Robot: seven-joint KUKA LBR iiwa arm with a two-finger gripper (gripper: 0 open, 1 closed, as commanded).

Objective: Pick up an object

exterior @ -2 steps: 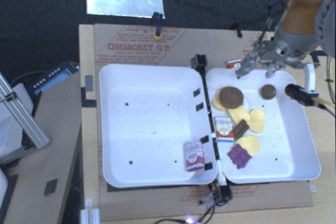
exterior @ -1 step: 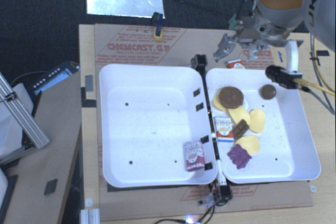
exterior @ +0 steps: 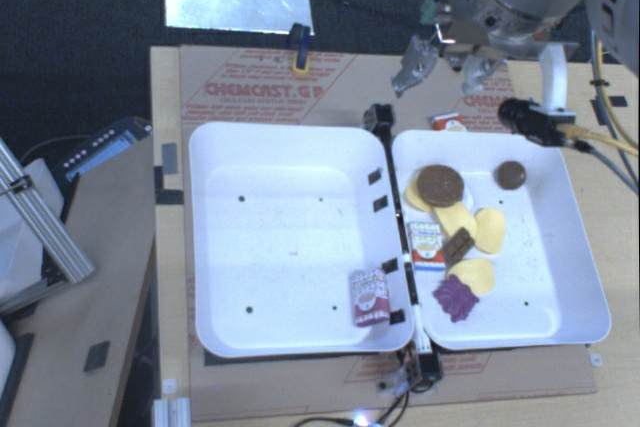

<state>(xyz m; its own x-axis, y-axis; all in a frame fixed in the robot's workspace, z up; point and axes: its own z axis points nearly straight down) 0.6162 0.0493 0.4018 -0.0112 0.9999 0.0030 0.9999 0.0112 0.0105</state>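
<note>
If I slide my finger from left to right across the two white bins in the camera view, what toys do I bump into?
Small pink carton in the left bin → purple grape bunch in the right bin → small brown cookie.

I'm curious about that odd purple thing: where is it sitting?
The small purple grape-like cluster lies in the right white bin, near its front-left corner, touching a pale yellow chip.

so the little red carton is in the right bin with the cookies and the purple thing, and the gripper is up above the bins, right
Not quite. The camera view shows the red carton in the left bin, near its bottom right corner. The cookies and purple thing are in the right bin, the gripper above.
</note>
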